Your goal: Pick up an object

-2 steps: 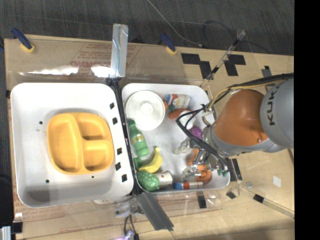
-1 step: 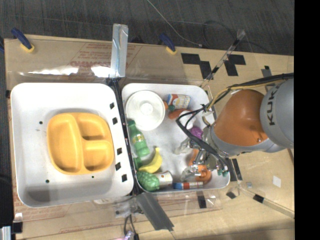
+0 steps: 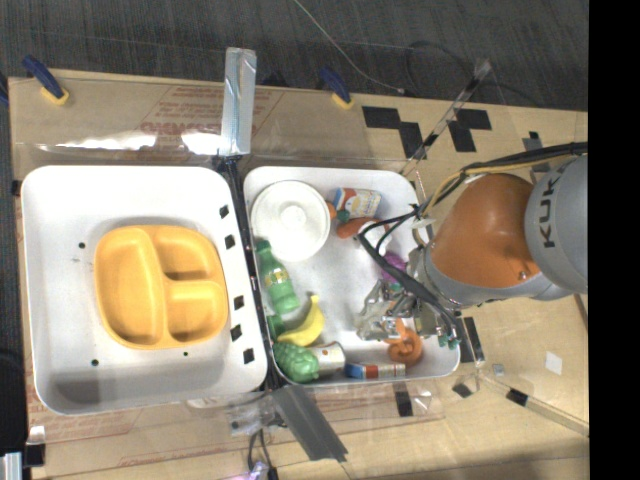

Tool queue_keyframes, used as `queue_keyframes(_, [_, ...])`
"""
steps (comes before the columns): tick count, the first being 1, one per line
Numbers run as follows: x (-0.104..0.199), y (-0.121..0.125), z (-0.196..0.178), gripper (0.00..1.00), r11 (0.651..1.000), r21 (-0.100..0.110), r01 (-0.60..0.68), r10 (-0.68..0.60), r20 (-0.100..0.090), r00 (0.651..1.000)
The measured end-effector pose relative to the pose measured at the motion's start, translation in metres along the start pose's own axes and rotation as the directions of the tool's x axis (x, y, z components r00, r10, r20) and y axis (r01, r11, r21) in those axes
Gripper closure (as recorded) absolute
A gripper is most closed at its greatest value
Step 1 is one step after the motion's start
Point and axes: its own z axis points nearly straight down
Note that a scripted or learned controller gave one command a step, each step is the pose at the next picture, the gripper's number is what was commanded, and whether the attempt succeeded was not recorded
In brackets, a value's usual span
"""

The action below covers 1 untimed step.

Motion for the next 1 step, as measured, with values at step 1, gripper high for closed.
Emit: queue_keyframes(1, [-0.0792,0.0050,0.0130,1.00,0.954,-0.004,0.299,-0.299,-0.006,0.954])
